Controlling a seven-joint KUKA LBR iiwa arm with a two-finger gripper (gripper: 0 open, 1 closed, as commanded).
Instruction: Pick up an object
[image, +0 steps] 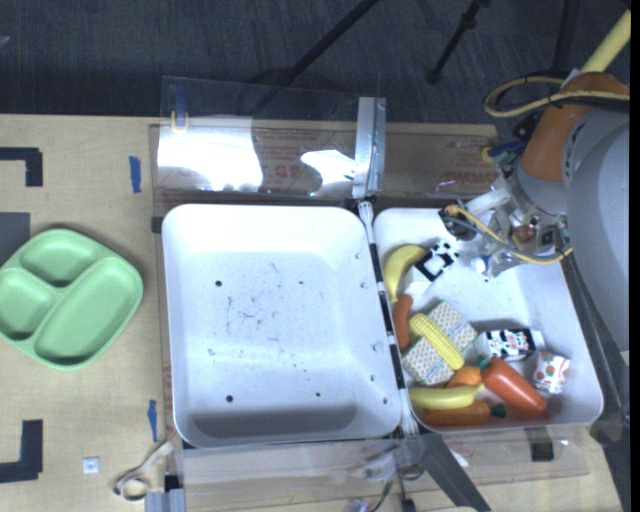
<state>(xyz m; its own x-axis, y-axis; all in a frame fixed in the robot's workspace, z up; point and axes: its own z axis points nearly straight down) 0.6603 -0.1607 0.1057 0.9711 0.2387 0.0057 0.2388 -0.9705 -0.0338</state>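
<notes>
White plastic bins sit side by side on the wooden counter (80, 160). Left bin (200, 400) has a bare, scuffed floor w/ a few dark specks. Right bin (575, 330) holds the pile of objects, mostly toward its near-left part.

Contents of right bin: a yellow banana (398, 265) at far left, curving down beside the divider; a black-and-white piece (436, 260) just right of it; a red-orange sausage-like item (402, 318) along the left wall; a corn cob (438, 337) lying across a beige sponge-like block (440, 345); a small black-and-white carton (508, 342) to the right; an orange carrot (512, 386) near it; a small white cup w/ red marks (551, 372) at the right; a second banana (442, 397) at the near edge, touching a dark red-brown item (460, 413) below it.

Grey arm (600, 160) w/ orange band comes in from the right; its gripper (478, 248) hangs over the far part of the right bin, right of the black-and-white piece, cables looped around the wrist. Jaws: can't tell how far open, nor whether anything is gripped — too cluttered by wiring.

Green divided plate (65, 297) rests on the counter, well left of the bins. Clear plastic sheet (260, 150) stands behind the left bin.
</notes>
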